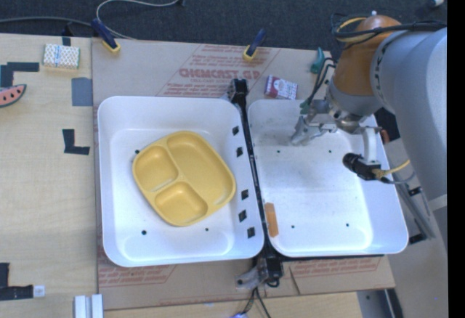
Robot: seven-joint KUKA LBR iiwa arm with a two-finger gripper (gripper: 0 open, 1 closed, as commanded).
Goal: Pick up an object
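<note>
Yellow divided plate (184, 177) lies flat in left bin (116, 128), near its middle, tilted at a diagonal. Small orange piece (271, 219) sits in right bin (378, 237), hard against the dividing wall, on the near side of the plate's bin edge. End effector (311, 128) hangs over the right bin's far part, well apart from the plate and from the orange piece. Cannot tell how it is set; nothing seen in it. Step judged: approach, no target reached yet. Next move calls for travel toward the plate or the orange piece, then a descent square onto a graspable edge
</note>
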